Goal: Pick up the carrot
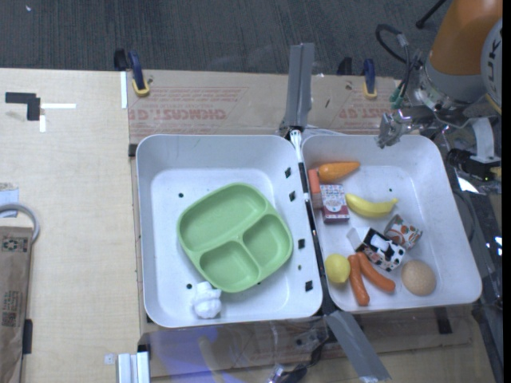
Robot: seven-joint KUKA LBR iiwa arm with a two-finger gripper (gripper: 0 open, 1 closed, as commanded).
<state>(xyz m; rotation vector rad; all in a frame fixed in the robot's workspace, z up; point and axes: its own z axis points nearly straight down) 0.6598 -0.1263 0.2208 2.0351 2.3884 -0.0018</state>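
The carrot is an orange tapered piece lying near the back left of the right bin, its thin end pointing right. My gripper hangs over the back rim of that bin, up and to the right of the carrot and well apart from it. Nothing shows in its grasp. The grey arm with its orange band enters from the upper right.
The right bin also holds a banana, a red box, a lemon, two orange-red sticks, a cow toy and an egg. In the left bin lie a green divided plate and a white lump.
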